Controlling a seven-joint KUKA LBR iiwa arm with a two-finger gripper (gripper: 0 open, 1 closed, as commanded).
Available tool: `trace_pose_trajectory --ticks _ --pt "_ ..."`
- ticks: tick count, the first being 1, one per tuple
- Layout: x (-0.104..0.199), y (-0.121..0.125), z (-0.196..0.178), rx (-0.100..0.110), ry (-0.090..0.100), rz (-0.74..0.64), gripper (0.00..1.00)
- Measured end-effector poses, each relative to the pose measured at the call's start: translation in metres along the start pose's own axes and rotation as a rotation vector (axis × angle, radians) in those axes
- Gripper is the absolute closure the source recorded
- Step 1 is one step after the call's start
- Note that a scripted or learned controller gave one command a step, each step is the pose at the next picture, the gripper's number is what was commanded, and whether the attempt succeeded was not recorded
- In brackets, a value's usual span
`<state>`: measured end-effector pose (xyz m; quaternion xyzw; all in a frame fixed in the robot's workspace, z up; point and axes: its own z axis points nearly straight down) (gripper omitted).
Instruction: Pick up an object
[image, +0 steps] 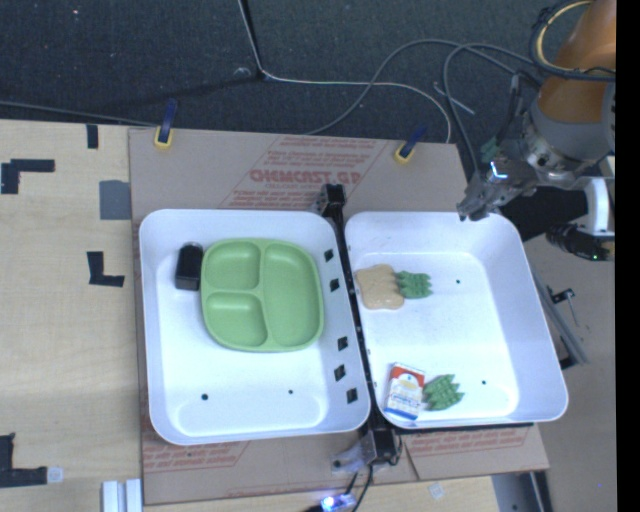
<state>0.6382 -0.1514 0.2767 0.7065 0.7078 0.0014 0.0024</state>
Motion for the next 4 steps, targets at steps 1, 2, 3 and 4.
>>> trace_pose_trajectory --ticks 1,2,3,4 --pt "0.053 -0.005 -0.001 0.006 0.003 -0.004 1.00" --pt "0.097 -0.015 0.017 0.008 0.001 -0.002 1.00" --pt "0.149 -0.035 0.032 0.010 0.002 -0.003 1.00" --pt "0.200 -0.042 0.028 0.008 0.002 -0.004 1.00"
